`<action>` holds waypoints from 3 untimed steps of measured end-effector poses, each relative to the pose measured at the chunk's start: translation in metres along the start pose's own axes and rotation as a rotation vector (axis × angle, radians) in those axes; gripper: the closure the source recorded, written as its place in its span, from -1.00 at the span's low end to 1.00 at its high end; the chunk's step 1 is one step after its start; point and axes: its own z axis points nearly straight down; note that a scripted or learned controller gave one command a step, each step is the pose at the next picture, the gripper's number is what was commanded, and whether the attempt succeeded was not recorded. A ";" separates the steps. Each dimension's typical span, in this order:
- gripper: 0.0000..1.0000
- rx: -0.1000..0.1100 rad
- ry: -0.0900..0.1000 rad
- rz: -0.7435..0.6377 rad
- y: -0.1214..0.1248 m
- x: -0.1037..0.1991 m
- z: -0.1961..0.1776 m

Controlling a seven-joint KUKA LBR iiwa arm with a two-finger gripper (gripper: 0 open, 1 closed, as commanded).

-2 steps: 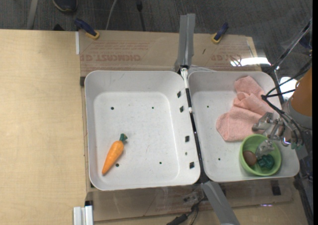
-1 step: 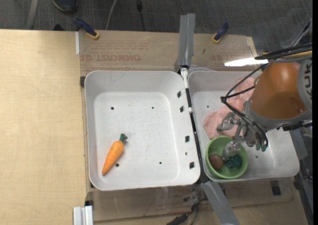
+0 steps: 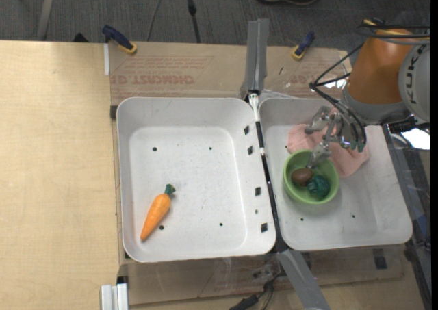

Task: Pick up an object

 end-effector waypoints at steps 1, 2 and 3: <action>-1.00 0.000 0.004 -0.007 0.039 0.056 0.001; -1.00 0.001 0.005 0.112 0.025 0.114 0.001; -1.00 0.001 0.003 0.189 0.038 -0.013 0.001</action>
